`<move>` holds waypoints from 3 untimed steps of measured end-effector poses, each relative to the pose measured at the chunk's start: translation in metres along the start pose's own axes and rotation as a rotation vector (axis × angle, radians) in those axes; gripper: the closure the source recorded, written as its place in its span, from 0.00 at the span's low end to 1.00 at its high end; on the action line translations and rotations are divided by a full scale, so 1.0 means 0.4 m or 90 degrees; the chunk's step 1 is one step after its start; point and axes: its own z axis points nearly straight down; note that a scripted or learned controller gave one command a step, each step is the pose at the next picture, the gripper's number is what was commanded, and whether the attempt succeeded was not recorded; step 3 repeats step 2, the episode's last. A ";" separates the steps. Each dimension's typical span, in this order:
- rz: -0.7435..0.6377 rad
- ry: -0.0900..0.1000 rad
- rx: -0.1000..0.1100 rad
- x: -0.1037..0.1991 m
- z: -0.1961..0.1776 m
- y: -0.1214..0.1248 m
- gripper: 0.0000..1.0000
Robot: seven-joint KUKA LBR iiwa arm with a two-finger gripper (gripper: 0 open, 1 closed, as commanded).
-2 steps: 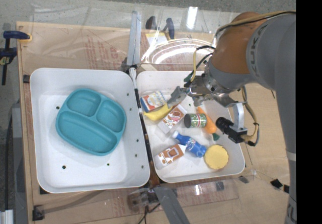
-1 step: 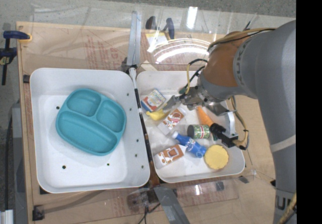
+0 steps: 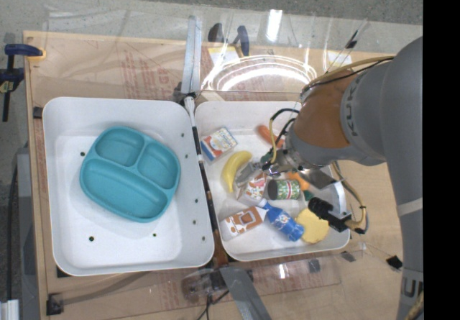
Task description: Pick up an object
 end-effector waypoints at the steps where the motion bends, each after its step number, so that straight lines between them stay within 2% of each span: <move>1: 0.000 -0.003 -0.001 -0.009 -0.030 0.000 1.00; 2: -0.020 -0.001 0.000 0.059 -0.352 0.054 1.00; 3: -0.020 -0.001 0.000 0.059 -0.352 0.054 1.00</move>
